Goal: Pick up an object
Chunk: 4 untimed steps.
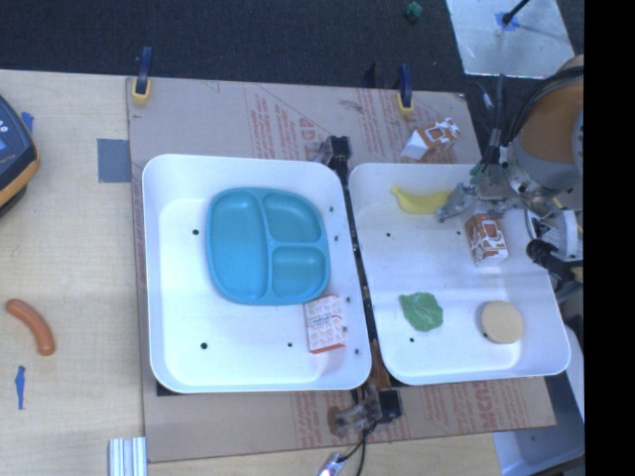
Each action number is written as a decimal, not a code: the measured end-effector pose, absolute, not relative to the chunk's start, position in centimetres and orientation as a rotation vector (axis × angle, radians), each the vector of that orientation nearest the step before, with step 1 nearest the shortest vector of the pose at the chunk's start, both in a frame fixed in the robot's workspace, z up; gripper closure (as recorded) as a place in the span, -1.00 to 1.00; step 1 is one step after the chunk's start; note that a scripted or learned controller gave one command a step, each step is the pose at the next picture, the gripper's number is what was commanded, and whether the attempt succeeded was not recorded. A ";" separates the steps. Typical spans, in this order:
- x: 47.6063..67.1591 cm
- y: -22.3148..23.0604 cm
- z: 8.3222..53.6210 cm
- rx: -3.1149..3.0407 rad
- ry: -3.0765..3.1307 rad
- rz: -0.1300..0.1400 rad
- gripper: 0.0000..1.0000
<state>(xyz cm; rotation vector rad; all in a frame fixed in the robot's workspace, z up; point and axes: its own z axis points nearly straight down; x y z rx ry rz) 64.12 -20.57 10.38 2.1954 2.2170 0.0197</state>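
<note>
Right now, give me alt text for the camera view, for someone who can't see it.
A grey robot arm's gripper sits over the right bin, near a banana, carton, green leaf and cookie. The left bin holds a blue plate and a packet.

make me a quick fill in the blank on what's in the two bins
1. The blue divided plate lies in the ____ bin.
2. The item between the green leaf and the right bin's right wall is a round tan ____.
3. The yellow banana lies near the right bin's ____ edge.
4. On the bare bench left of the bins lies a ____.

Missing words: left; cookie; far; sausage
</note>
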 end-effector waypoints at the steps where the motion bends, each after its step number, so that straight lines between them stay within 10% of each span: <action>1: 61.6 -21.1 12.3 2.218 2.227 -0.003 -1.00; 2: 63.7 -21.2 10.8 2.216 2.227 -0.003 -1.00; 3: 60.5 -21.2 12.5 2.217 2.228 -0.005 -1.00; 4: 63.3 -21.2 9.2 2.216 2.229 -0.005 -1.00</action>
